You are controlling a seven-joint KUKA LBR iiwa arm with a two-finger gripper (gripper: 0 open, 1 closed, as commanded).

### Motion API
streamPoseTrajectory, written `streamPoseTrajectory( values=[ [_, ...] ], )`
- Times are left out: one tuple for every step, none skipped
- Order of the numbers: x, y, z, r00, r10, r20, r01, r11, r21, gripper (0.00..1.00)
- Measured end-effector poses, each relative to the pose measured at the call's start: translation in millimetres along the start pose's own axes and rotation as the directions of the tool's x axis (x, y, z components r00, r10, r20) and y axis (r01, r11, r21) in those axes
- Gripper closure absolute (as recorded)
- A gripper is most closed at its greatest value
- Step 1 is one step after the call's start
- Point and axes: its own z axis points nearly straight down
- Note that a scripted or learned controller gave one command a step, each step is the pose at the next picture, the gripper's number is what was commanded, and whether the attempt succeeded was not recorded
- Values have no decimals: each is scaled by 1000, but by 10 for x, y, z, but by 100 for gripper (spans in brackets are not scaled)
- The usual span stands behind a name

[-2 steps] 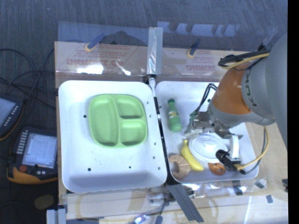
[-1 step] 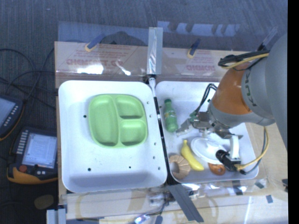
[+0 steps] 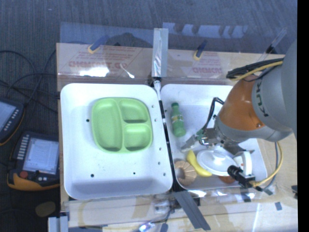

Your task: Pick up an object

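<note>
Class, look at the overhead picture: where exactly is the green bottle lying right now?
The green bottle lies in the right bin, close to its left wall beside the divider between the bins. The banana sits below it, and the gripper is to its right.

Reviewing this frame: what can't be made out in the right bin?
- Claw: arm body covers it from above; open or shut unreadable.
- Red-orange object: mostly hidden under the wrist's white disc; identity unclear.
- Banana: far end covered by the disc.
- Round tan item: too blurred to name.
</note>
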Motion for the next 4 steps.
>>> streamPoseTrajectory(
  values=[
    [11, -3, -82, 1000, 1, -6, -1, 1000, 5, 100],
    [528, 509, -904, 969, 246, 1, -246, 969, 27, 100],
    [604, 434, -1134, 871, 492, 9, -492, 870, 25, 100],
    [607, 434, -1134, 871, 491, 10, -491, 871, 25, 0]
  ],
)
